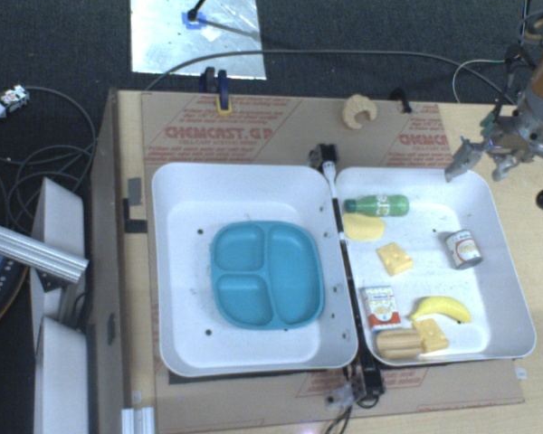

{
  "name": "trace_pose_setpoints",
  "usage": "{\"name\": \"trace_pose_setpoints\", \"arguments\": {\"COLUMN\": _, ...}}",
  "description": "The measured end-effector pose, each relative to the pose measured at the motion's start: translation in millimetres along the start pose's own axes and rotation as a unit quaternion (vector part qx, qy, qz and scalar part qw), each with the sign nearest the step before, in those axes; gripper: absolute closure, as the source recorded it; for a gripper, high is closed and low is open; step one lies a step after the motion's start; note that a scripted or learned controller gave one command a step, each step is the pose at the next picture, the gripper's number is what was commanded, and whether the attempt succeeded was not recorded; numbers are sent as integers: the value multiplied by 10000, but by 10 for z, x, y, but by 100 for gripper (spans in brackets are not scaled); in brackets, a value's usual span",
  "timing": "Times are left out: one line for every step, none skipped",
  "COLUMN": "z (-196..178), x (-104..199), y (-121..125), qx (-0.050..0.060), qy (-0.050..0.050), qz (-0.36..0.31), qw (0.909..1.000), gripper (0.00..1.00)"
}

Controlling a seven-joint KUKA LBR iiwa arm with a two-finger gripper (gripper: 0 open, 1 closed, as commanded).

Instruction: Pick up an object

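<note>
Camera view: hand (482, 157) spread apart, holding nothing, above right bin's (498, 208) far corner.

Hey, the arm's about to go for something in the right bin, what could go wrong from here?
1. The red box, bread roll, cheese cracker and banana crowd the near corner; a grab there may nudge neighbours or catch two.
2. The green bottle lies on its side and the can is round; either might roll or slip.
3. The gripper hangs over the right bin rim and might clip it descending.
</note>
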State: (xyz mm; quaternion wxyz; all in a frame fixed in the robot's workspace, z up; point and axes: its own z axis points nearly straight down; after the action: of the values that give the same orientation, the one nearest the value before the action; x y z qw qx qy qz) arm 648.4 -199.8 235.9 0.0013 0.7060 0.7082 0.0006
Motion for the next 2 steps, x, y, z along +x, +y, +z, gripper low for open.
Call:
{"name": "trace_pose_setpoints", "arguments": {"z": 546, "x": 541, "y": 206, "qx": 7, "qy": 9, "qz": -13, "qw": 10000, "gripper": 0}}
{"name": "trace_pose_setpoints", "arguments": {"z": 1168, "x": 792, "y": 196, "qx": 2, "qy": 7, "qz": -14, "qw": 10000, "gripper": 0}}
